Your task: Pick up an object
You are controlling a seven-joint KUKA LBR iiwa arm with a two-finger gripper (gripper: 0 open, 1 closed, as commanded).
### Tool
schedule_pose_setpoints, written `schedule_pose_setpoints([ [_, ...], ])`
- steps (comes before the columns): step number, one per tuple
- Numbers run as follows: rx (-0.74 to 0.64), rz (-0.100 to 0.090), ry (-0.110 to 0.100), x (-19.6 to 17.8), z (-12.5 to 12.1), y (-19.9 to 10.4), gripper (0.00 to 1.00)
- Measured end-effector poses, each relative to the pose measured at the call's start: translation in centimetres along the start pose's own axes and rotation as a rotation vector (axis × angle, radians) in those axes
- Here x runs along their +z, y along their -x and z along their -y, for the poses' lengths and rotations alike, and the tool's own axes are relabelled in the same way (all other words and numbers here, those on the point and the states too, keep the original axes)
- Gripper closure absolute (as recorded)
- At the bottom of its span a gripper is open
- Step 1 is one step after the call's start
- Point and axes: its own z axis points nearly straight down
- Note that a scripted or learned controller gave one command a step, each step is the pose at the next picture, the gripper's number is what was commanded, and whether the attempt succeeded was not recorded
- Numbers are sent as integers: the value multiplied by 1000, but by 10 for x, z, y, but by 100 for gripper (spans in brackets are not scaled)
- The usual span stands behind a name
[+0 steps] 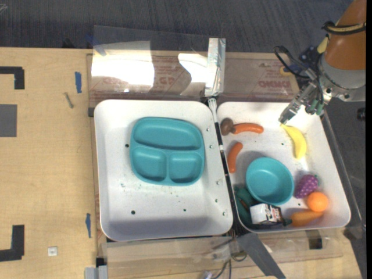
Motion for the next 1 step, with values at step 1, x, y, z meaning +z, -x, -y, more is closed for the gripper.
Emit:
schedule_pose_setpoints([
  [1,5,-11,-9,8,5,-1,0],
])
